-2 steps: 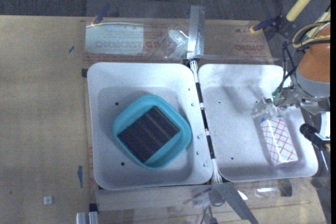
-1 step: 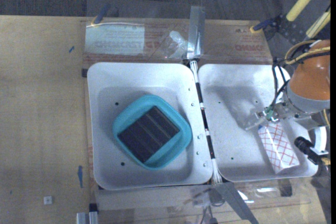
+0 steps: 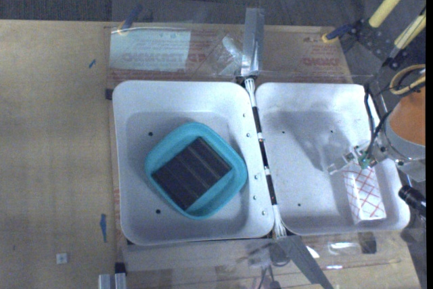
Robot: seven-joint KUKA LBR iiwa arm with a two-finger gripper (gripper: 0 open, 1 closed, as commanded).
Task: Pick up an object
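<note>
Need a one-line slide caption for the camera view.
KUKA arm's gripper poised over a red-checked white paper tray in the right white bin; teal square container sits in the left white bin.

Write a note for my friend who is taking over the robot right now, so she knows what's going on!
Gripper: low over the right bin, near its right wall; whether its fingers are open or shut can't be made out.
Red-and-white checked object: lying in the right bin just below the gripper.
Teal dish with a dark ridged piece inside: in the left bin.
Done: nothing visibly lifted.
Left: grasp an object and raise it.
</note>
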